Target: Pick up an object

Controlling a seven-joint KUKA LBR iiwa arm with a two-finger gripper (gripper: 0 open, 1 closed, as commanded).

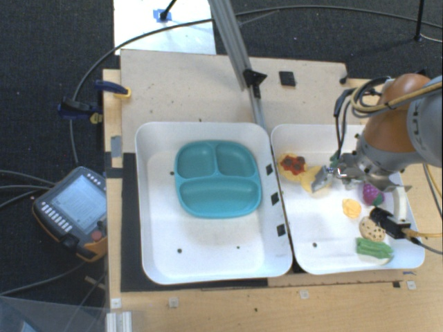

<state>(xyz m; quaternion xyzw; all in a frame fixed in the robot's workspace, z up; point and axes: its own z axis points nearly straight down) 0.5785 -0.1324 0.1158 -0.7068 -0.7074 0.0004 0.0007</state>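
Note:
The right bin (325, 254) holds several toy foods. A red and yellow piece (292, 164) lies near its upper left, with a pale yellow piece (308, 179) just below it. My gripper (323, 179) is low over the bin, right beside the pale yellow piece and seemingly touching its right side. To the right of the gripper lie a purple piece (372, 194), a small yellow piece (351, 208), a speckled cookie (372, 229) and a green piece (374, 250). Nothing can be seen held.
The left bin (159, 241) contains a teal divided plate (217, 179). The arm's grey and orange wrist (394, 126) hangs over the right bin's upper right corner. A slanted metal pole (235, 40) crosses the back. A teach pendant (73, 209) lies off the bench at left.

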